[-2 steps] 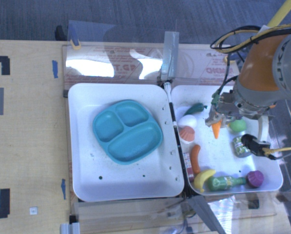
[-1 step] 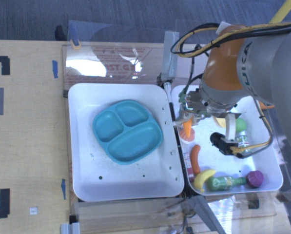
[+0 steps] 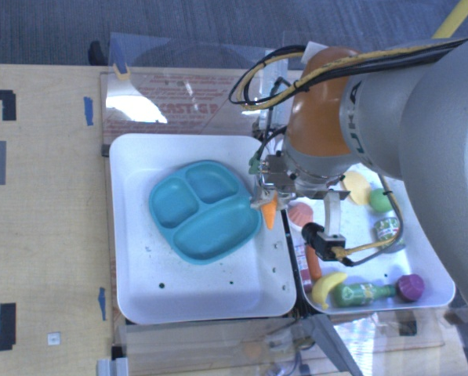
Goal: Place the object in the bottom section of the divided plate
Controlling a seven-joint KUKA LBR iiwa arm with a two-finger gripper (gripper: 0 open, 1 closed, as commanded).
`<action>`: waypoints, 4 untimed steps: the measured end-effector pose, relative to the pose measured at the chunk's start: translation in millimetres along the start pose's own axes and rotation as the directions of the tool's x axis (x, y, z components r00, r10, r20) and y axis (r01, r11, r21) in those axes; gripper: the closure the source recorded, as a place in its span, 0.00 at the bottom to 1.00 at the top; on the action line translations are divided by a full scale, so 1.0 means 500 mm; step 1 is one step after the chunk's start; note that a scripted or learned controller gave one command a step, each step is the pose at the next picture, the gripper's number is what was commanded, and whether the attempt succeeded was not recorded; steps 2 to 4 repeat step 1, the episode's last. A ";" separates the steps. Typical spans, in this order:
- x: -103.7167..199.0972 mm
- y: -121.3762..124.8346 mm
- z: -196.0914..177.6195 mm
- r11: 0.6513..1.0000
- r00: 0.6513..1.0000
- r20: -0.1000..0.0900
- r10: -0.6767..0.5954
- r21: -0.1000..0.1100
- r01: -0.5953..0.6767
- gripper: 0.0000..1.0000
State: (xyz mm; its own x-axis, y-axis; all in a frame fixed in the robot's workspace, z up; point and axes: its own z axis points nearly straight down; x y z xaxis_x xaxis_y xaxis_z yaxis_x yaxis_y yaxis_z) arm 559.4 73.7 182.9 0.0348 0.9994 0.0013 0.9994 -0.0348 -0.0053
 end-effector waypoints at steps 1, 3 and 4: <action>-0.003 0.001 0.000 1.000 1.000 0.001 0.003 0.000 -0.003 0.00; -0.003 0.001 0.000 1.000 1.000 0.001 0.003 0.000 -0.003 0.00; -0.003 0.001 0.000 1.000 1.000 0.001 0.003 0.000 -0.003 0.00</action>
